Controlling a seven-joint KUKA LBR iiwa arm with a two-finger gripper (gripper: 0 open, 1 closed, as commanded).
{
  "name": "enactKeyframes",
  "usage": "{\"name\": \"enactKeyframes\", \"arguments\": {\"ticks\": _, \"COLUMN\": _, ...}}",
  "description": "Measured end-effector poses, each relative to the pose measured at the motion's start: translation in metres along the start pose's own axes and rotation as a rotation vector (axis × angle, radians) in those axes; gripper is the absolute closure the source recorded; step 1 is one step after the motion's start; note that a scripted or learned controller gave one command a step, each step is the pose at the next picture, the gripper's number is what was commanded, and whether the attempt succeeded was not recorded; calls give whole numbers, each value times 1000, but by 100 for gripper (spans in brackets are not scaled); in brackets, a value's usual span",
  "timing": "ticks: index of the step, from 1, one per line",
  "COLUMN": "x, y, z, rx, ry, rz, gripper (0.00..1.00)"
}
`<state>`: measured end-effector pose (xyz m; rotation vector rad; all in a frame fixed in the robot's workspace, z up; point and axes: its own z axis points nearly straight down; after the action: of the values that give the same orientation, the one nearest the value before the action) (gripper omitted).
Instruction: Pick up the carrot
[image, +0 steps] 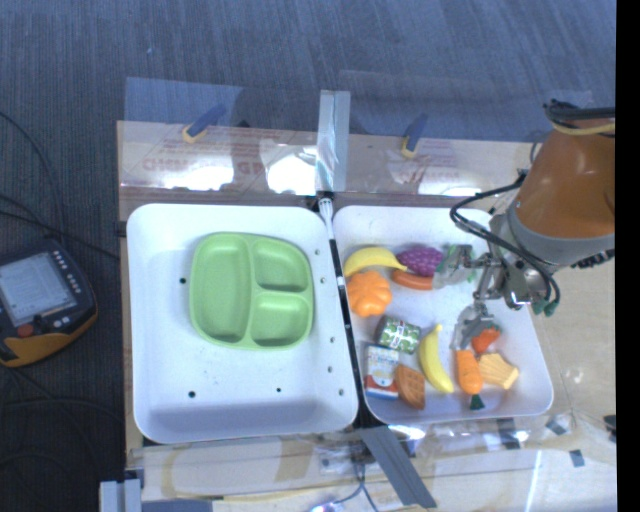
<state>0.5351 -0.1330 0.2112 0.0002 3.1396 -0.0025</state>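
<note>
The gripper (478, 328) hangs low in the right bin (540, 385), right over the top end of the carrot (468, 372), which lies along the bin floor near the front right corner. I can't tell from here how wide the fingers are, or whether they have hold of anything.

The risk, I'd say, is crowding. A banana (432, 362) lies just to the carrot's left, and a yellow wedge (500, 372) touches its right side, with a small red piece (486, 340) right by the fingers. A finger could land on one of these instead, or push the carrot sideways so it slips out.

Further back sit a second banana (370, 260), grapes (422, 260), an orange pepper (368, 292), a can (400, 333) and a carton (382, 368). The left bin (160, 400) holds a green tray (250, 290), well apart.
</note>
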Motion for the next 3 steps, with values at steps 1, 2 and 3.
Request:
{"name": "enactKeyframes", "arguments": {"ticks": 1, "x": 28, "y": -17, "z": 121, "rx": 0, "ry": -8, "rz": -199, "gripper": 0}}
{"name": "enactKeyframes", "arguments": {"ticks": 2, "x": 25, "y": -16, "z": 109, "rx": 5, "ry": -14, "rz": -201, "gripper": 100}}
{"name": "enactKeyframes", "arguments": {"ticks": 3, "x": 23, "y": -53, "z": 10, "rx": 0, "ry": -2, "rz": -434, "gripper": 100}}
